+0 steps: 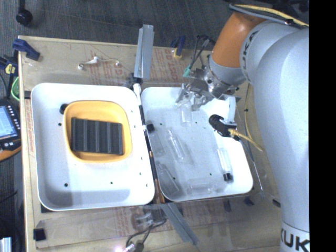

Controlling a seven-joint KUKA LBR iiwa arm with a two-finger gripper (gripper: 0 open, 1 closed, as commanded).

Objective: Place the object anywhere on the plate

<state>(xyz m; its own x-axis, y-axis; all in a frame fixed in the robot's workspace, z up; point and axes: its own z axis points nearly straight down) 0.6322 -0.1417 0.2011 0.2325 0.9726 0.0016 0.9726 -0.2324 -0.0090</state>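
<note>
Over the right bin, near its far edge, my pincer hangs low — whether its fingers are spread or pressed together, I cannot tell. Clear plastic objects lie on this bin's floor: one tube near the centre, another tube with a dark cap toward the bin's right wall. Nothing is visibly pinched. Beside the right bin, across the shared divider, the left bin carries the yellow plate; a dark ribbed block rests on that plate — well apart from my pincer.
</note>
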